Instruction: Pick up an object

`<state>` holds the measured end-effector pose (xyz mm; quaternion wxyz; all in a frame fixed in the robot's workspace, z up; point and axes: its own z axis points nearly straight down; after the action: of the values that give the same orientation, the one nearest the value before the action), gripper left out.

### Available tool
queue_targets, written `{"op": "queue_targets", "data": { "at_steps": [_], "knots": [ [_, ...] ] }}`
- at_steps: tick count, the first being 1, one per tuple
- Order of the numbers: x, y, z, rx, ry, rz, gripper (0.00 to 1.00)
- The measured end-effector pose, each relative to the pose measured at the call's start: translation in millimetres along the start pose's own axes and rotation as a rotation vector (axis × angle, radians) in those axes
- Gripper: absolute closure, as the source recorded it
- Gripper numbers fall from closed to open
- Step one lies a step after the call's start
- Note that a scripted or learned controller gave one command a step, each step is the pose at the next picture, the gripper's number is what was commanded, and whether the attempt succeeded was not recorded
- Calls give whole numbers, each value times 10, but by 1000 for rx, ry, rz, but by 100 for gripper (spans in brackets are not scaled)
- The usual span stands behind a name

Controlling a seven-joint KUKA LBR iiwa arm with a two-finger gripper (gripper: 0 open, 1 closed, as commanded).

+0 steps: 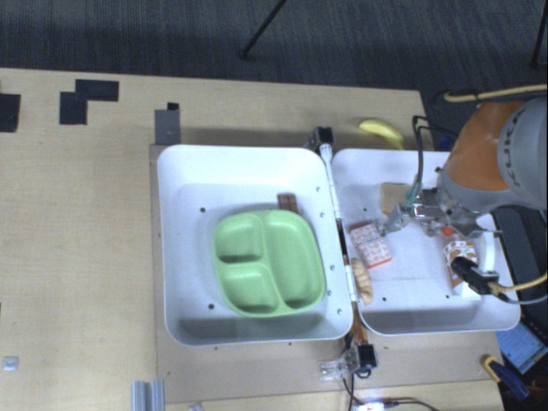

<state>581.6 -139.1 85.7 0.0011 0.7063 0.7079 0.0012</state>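
A pale wooden bench (77, 255) carries two shallow white bins side by side, dark carpet beyond. The left bin (184, 229) holds a green divided tray (267, 261) with a small brown block (287, 201) just behind it. In the right bin (411, 311), the gripper (401, 217) hangs low over a red-and-white packet (371, 245), which lies near the bin's left wall; a tan bread-like piece (362, 282) lies just in front of the packet, and a small orange-labelled bottle (461, 255) lies to its right. Whether the gripper is parted or closed I cannot tell, and nothing is visibly held. This looks like the reach; next it likely needs to settle over the packet and close.
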Motion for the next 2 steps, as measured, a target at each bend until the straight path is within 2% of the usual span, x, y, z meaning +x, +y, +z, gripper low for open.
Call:
{"op": "queue_targets", "data": {
  "at_steps": [1, 2],
  "knots": [
    [4, 24, -120, -7, 0, -1, 100],
    [-636, 827, 6, 0, -1, -3, 100]
  ]
}}
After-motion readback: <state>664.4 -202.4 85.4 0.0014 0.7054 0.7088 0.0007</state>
